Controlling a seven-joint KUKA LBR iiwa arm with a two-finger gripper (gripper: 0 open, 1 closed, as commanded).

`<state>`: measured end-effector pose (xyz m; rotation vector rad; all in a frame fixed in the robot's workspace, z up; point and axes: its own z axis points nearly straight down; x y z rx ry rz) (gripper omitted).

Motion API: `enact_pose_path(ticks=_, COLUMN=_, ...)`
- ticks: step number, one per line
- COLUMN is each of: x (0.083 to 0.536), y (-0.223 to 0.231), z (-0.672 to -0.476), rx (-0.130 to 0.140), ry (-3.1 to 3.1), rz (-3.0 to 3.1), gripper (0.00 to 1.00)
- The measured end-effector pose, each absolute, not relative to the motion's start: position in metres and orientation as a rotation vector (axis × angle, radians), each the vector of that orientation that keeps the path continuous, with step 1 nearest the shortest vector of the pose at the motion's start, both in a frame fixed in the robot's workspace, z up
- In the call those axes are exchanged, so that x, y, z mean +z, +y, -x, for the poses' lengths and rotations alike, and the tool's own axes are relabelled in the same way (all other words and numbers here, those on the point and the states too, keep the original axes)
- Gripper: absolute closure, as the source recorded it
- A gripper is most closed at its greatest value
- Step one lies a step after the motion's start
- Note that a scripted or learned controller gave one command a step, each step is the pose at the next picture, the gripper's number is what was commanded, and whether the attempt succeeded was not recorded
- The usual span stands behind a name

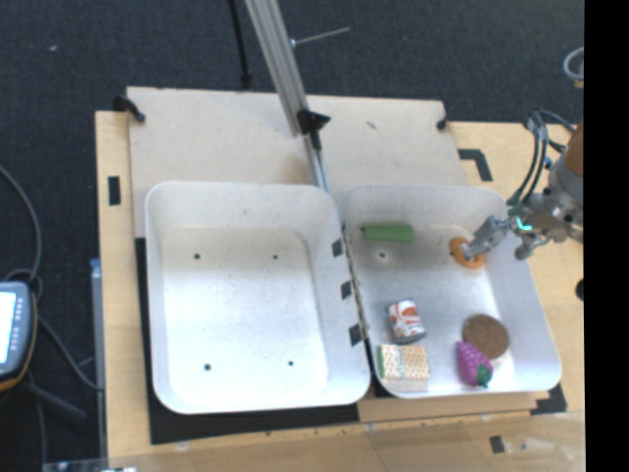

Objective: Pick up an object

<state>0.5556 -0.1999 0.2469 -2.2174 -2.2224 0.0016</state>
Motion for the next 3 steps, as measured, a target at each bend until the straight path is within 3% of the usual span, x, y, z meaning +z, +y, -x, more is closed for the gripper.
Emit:
enact_pose_path(ticks=1, x=0.249, y=-0.200, z=-0.557, rx=-0.002, ry=-2.226, rz=2.219, gripper=0.00)
enact_pose_path(ticks=3, x=0.150, y=-0.214, z=-0.556, rx=0.006, ry=-2.218, rz=2.224, gripper=0.00)
